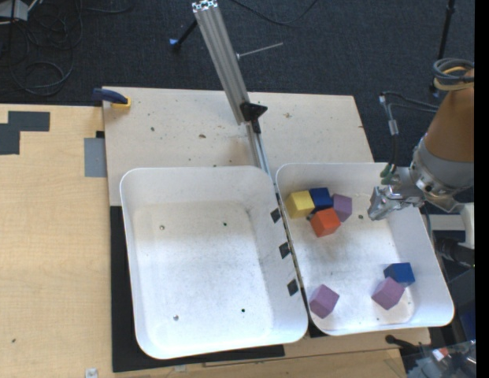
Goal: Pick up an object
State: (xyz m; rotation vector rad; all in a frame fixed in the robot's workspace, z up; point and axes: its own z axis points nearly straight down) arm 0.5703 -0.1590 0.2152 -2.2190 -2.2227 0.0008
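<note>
- Aluminium rail (225, 57): slants from the top centre of the frame down toward the gap between the bins.
- Black bracket (253, 112): fixed on the rail, upper centre.
- Blue-and-yellow clamp (112, 98): upper left corner of the pale board.
- Grey patches (20, 128): on the wooden surface, far left.
- Cables (47, 34): on dark carpet, upper left.

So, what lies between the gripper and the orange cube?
In the camera view, a purple cube sits between the gripper and the orange cube; it lies beside the orange one, and bare bin floor separates it from the gripper.
</note>
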